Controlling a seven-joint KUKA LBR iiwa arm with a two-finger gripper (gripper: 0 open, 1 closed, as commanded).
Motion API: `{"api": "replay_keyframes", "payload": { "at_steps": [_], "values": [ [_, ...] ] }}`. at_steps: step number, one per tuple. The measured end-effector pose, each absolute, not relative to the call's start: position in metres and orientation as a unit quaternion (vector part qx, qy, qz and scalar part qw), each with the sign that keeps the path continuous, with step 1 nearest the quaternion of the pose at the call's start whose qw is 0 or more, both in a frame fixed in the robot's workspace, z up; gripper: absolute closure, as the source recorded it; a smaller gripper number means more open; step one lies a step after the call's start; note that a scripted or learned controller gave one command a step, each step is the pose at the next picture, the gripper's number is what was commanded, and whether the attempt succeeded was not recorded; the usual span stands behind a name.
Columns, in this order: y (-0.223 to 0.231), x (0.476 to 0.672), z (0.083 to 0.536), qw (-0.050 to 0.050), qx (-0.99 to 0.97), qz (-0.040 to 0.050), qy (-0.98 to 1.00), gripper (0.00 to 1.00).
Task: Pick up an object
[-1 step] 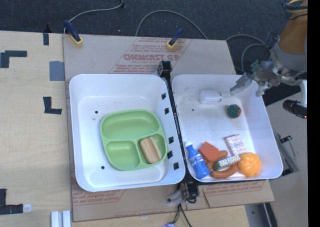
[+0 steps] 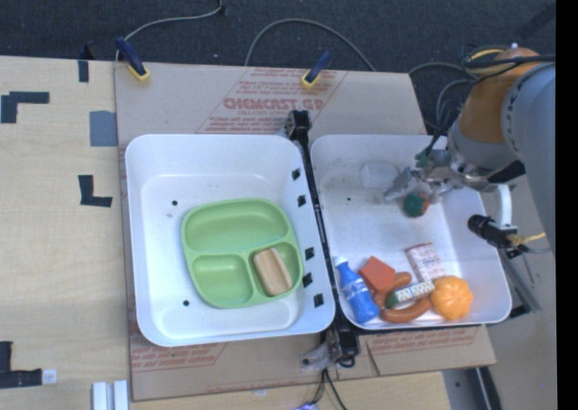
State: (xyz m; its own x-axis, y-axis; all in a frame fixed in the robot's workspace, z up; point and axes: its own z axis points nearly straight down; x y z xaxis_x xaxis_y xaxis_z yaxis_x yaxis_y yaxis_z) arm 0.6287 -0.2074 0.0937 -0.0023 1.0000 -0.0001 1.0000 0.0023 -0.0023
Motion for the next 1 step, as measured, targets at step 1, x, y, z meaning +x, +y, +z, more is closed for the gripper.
{"api": "replay_keyframes", "payload": {
  "at_steps": [1],
  "values": [
    [-0.2071,0.6293,0.1042,0.000,-0.706,0.0010,-0.708,1.00]
  ]
}}
